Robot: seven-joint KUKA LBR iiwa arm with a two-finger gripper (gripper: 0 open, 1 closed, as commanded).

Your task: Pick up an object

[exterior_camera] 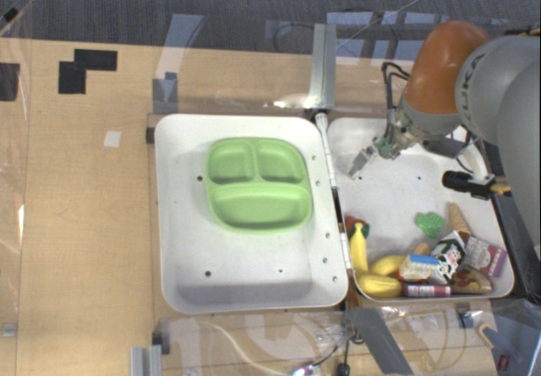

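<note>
Hand: I see my hand (365, 160) low over the bare upper-left part of the right bin (397, 197); I cannot tell how its fingers stand, and I see nothing between them.
Arm: the grey arm (499, 87) with its orange band (439, 70) comes in from the right above that bin's far edge.
Open room: bare white floor lies around the hand, with the divider between the bins just to its left.
Objects: the pickable things sit well apart from the hand, along the bin's near edge: bananas (372, 269), a small green piece (429, 222), a carton (423, 267) and other packets at the near right corner.
Left bin: the left bin (182, 197) holds a green divided plate (258, 182), lying flat near its middle.
Desk: the wooden desk (76, 197) stretches off to the left.
</note>
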